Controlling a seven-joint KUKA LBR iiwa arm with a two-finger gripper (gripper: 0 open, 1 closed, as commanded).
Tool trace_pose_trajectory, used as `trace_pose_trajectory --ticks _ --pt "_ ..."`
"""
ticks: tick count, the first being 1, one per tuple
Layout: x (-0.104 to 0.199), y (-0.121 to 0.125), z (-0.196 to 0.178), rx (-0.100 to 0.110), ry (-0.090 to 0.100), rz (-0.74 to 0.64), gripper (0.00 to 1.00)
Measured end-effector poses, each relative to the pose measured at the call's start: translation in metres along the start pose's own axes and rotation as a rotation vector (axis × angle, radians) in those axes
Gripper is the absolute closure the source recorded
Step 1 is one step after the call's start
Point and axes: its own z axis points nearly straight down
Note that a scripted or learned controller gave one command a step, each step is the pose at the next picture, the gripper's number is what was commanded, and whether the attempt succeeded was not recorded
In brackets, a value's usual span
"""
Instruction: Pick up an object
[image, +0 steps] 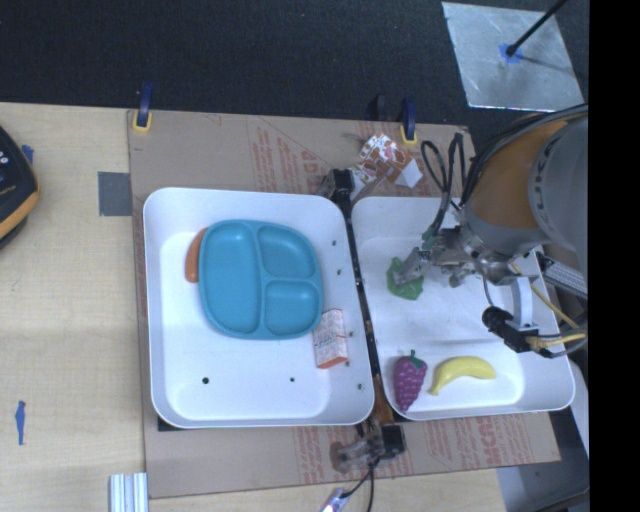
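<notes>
Even overhead light, soft short shadows; white bins (250, 400) bright, near glare; picture slightly soft, low resolution.

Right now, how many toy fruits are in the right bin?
2: grapes at the near left corner, banana just right of them. The arm may hide more.

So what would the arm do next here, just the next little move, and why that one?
Probably a short drop straight down onto the green toy. The gripper sits right beside it in the right bin, far nearer than the purple grapes or the banana at the bin's front. Whether its grip would land well is hard to judge from this slanted view.
</notes>
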Motion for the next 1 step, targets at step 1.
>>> trace_pose_trajectory --ticks 1 --pt "-0.0210 0.0594 0.0097 -0.004 0.002 0.003 0.00"
